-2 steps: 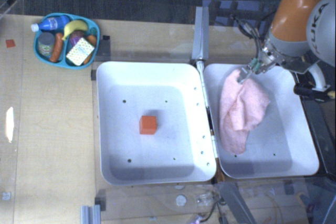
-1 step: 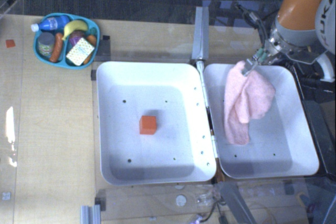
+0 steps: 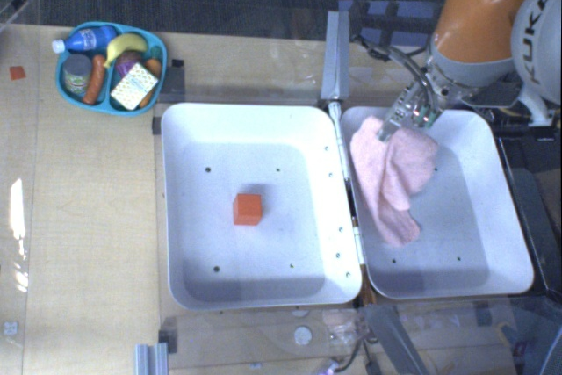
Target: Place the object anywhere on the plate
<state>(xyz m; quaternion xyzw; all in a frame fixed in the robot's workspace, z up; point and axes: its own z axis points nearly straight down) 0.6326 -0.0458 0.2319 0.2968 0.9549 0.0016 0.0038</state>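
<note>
Above the right bin (image 3: 492,281), the arm (image 3: 518,9) shows a bulbous orange shell, a pale grey housing lettered KUKA in black, a grey wrist collar, thin dark cables, and a small metal gripper (image 3: 411,116) with green specks.

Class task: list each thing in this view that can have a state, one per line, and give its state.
pink cloth: crumpled, draped in the right bin, top edge at the gripper
orange block: resting flat in the left bin, untouched
blue tray: on the bench, filled with toy food
</note>
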